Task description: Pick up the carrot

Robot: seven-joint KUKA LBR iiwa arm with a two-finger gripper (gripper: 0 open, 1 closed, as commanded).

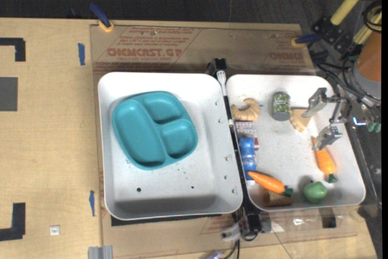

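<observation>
Two orange carrots with green tops lie in the right bin (354, 188). One carrot (326, 162) rests near the right wall, and the other carrot (267, 181) lies along the front edge. My gripper (314, 127) hangs over the right side of this bin with its fingers open and nothing between them. Its lower finger (327, 135) is just above the right-hand carrot's upper end. A tan piece (299, 121) lies just left of the fingertips.
The right bin also holds a croissant (245, 109), a small green can (280, 105), a blue bottle (247, 151) and a green apple (314, 191). A teal divided plate (154, 128) sits in the left bin (182, 200). Cables and a yellow pole crowd the far right.
</observation>
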